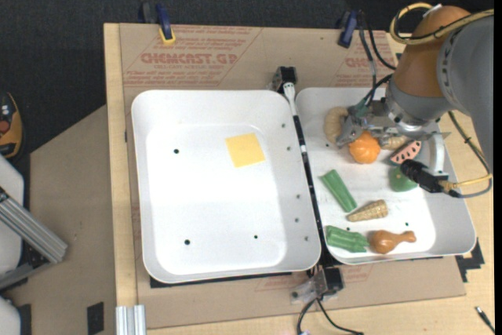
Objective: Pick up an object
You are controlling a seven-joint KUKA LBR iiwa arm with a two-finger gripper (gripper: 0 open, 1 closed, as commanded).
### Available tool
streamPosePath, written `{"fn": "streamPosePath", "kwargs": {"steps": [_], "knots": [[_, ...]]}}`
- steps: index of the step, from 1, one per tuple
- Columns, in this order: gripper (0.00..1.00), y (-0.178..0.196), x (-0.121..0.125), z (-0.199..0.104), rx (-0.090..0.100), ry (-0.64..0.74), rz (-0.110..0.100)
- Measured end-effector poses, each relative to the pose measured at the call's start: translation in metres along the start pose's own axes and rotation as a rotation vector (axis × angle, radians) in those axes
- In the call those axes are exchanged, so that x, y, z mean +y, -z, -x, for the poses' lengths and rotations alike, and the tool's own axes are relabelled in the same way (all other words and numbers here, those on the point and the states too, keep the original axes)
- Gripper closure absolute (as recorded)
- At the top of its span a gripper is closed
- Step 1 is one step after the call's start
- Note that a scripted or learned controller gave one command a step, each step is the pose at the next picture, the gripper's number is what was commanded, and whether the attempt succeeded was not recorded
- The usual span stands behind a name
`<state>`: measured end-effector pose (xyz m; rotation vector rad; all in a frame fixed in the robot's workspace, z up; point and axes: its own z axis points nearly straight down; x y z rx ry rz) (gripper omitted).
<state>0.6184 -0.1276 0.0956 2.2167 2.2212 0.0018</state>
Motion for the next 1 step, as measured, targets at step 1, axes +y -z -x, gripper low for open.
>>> {"fn": "streamPosePath", "kwargs": {"steps": [1], "knots": [[1.0,0.0961,0.0527,-0.08,0.002,0.007,0.01]]}}
